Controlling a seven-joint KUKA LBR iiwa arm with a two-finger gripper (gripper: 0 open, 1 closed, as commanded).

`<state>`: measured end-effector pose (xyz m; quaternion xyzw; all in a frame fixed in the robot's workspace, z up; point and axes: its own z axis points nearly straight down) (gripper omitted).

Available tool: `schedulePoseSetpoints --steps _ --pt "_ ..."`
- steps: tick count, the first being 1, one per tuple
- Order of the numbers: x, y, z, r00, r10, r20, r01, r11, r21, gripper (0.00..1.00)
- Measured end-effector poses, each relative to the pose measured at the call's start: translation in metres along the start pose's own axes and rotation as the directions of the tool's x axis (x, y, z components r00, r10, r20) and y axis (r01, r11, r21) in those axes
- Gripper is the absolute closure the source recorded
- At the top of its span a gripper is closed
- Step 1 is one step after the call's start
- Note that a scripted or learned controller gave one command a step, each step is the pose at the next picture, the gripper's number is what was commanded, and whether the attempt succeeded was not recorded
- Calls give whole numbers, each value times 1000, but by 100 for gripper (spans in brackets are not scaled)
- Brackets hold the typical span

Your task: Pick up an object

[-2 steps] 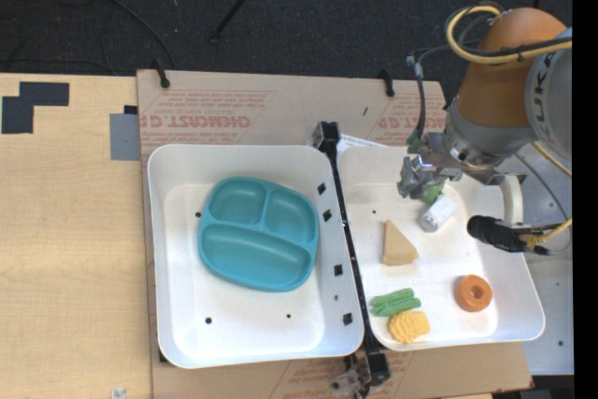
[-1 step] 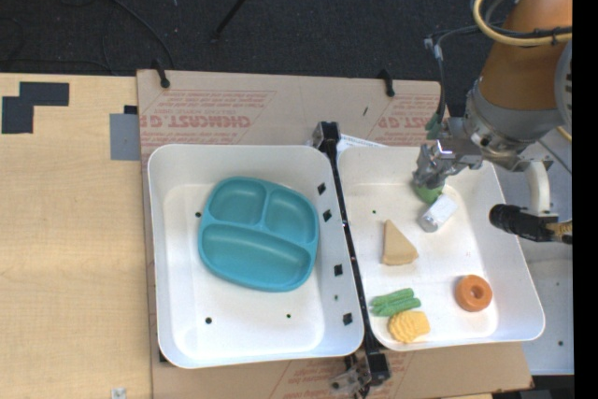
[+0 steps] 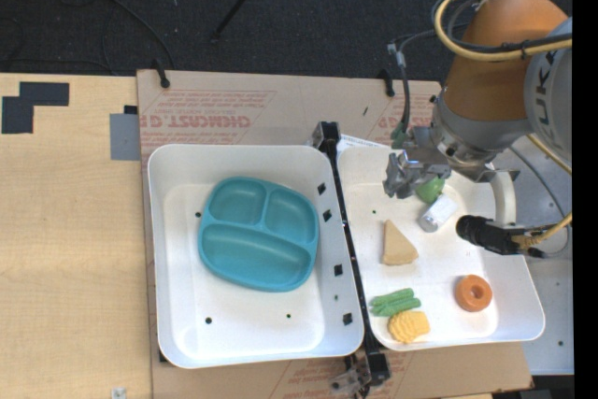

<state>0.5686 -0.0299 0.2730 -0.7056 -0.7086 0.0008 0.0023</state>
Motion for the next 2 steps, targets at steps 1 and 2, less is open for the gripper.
schedulePoseSetpoints --steps 1,2 --pt "50 -17 -1 1000 -1 0 1 1000 1 100" --pt "109 -31 6 1000 0 1 0 1000 2 100"
